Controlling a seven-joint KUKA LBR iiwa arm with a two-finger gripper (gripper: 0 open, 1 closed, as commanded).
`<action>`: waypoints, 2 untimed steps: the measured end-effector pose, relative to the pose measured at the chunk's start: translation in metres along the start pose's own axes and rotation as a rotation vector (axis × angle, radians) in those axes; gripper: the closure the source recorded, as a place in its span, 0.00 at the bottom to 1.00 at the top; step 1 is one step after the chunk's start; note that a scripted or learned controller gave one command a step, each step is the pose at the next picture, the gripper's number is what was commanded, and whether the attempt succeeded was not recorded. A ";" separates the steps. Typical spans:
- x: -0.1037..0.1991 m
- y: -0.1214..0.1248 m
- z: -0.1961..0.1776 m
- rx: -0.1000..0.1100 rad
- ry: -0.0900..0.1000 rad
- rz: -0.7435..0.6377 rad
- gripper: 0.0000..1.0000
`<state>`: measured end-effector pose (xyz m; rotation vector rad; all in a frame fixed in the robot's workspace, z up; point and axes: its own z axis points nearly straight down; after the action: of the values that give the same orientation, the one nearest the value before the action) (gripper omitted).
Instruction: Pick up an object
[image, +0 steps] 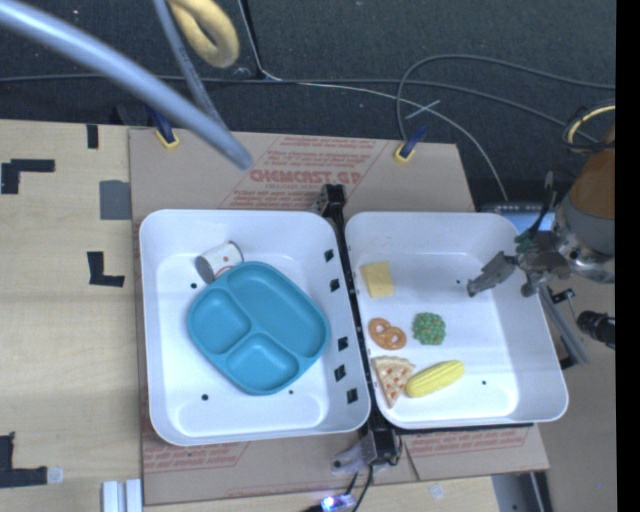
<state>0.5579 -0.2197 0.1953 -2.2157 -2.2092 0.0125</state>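
The right bin (500, 405) holds a yellow cheese square (377, 280), a brown pretzel (386, 333), a green broccoli floret (429, 327), a yellow corn cob (434, 378) and a pizza slice (392, 377). My gripper (506, 282) hovers over the bin's upper right part, near its right wall. It is open, and nothing sits between its spread fingers. The broccoli, the closest item, lies well to the gripper's lower left.
The left bin (165, 400) carries a blue divided plate (258, 325) and a small tipped cup (218, 262) at its upper left. A black divider (340, 300) separates the bins. Cables (450, 110) run behind them. Bare bin floor lies under the gripper.
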 end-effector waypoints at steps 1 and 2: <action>0.001 0.003 -0.008 -0.013 -0.003 -0.004 0.00; 0.000 -0.007 0.049 -0.008 -0.003 -0.004 0.00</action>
<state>0.5503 -0.2193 0.1467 -2.2171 -2.2187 0.0062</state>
